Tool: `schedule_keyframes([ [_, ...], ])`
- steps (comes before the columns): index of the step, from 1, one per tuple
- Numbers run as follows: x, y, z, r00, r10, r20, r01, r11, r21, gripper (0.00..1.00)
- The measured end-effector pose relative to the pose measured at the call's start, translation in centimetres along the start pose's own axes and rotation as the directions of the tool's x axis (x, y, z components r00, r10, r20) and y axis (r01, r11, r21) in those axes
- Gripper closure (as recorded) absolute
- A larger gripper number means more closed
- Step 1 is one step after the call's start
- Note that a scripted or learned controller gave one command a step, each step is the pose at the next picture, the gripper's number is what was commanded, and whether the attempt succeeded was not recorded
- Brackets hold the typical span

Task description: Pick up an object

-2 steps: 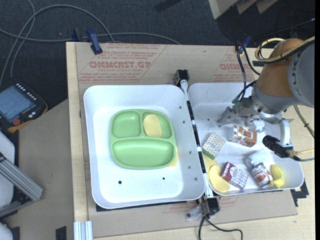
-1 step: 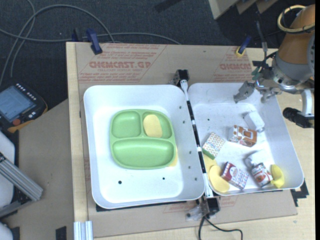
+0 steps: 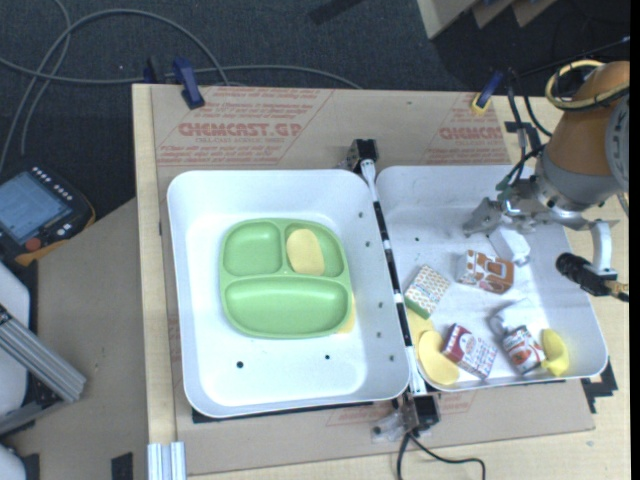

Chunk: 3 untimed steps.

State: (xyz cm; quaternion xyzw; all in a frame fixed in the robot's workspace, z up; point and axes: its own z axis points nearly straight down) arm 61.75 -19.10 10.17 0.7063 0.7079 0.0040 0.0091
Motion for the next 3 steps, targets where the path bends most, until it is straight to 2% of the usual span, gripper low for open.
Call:
schedule_keyframes([
  [1, -1.1, -4.2, 0.5, 1.000, -0.001, 0.004, 0.001, 1.000, -0.012, 0.00],
  [2, 2.9, -7.1, 0.5, 1.000, -0.003, 0.001, 0.003, 1.000, -0.012, 0.00],
  [3, 1.3, -10.3, 0.8, 1.000, -0.007, -0.001, 0.007, 1.000, -0.022, 0.00],
])
